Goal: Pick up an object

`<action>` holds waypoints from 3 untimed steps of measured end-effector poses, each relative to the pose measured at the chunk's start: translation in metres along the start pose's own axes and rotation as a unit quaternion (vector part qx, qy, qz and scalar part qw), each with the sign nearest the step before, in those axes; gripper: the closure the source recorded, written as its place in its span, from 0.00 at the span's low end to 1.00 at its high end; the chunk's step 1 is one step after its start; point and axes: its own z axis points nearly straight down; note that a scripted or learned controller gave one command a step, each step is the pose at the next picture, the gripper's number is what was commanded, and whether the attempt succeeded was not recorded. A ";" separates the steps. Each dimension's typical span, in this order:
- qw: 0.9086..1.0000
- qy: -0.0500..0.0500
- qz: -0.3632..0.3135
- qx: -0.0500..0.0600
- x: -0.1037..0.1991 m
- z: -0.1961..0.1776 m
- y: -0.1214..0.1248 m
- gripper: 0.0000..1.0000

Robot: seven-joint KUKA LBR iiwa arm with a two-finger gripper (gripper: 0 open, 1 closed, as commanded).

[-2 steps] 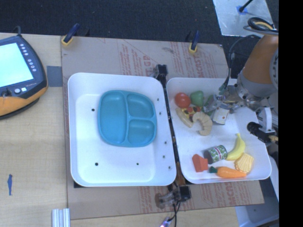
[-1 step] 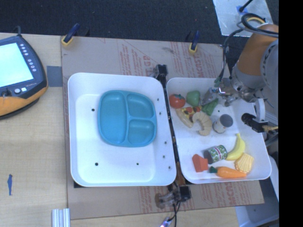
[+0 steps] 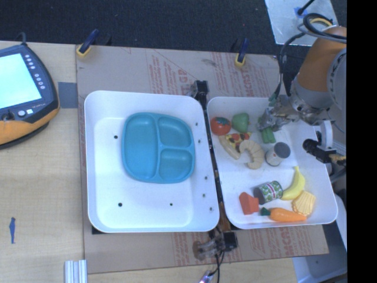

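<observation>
Light falls bright and even over my bench; the two white bins come close to washing out, the left bin (image 3: 97,158) most of all, its floor nearly without detail. Against that bin, the blue tray (image 3: 158,147) inside it stays clean and saturated, with a thin soft shadow along its lower edge. Left of the bin, the tablet screen (image 3: 16,82) glares to blank white. Behind the bin the dark floor (image 3: 147,7) is grainy. The whole view is slightly soft; my arm (image 3: 321,69), far right of the bin, blurs.
</observation>
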 end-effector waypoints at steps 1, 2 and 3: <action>1.000 0.000 0.002 -0.001 0.055 -0.105 -0.039 1.00; 1.000 0.000 0.003 -0.001 0.113 -0.156 -0.024 1.00; 1.000 0.000 0.002 -0.002 0.161 -0.178 -0.035 1.00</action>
